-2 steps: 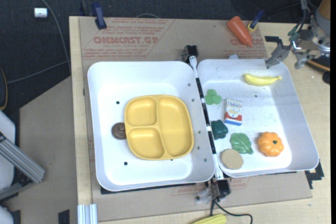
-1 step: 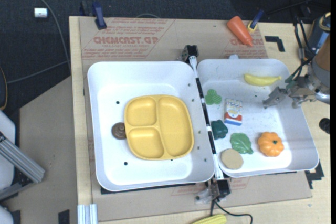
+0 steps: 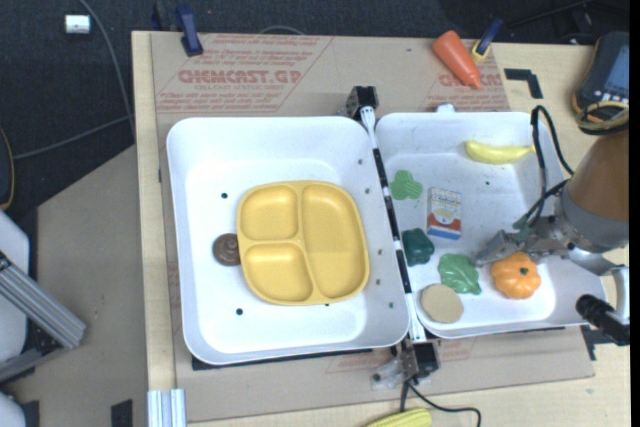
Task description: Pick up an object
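camera view: jaws (image 3: 512, 245) low over small orange plastic pumpkin (image 3: 516, 276), approach step; spread cannot be told; next, descend and close.

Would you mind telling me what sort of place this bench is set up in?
Probably a robotics lab set up for grasping trials. Two white bins sit on a cardboard-covered bench, toy food such as a banana and a pumpkin lies in the right one, and the arm reaches in over it.

Right bin (image 3: 480, 130) centre open — toys around.
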Tool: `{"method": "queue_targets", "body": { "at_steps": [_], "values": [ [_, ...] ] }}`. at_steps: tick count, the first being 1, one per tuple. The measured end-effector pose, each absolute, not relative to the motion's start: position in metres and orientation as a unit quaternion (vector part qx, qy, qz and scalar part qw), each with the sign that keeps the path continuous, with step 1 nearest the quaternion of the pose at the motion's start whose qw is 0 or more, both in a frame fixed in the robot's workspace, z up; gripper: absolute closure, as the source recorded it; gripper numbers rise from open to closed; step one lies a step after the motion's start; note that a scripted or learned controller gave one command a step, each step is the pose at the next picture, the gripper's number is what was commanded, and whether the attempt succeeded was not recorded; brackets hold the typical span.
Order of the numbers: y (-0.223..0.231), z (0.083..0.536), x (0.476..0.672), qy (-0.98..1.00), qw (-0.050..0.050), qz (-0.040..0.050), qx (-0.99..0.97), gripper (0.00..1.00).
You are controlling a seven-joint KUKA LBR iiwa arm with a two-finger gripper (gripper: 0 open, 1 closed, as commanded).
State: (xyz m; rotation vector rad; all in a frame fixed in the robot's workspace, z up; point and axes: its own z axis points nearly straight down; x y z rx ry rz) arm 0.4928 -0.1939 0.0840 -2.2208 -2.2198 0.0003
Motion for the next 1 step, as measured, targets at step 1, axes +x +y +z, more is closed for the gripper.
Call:
{"method": "queue_targets", "body": {
  "at_steps": [1],
  "values": [
    [-0.1939,0.0942,0.4937,-0.707,-0.001,-0.0008,-0.708,1.0]
  ]
}}
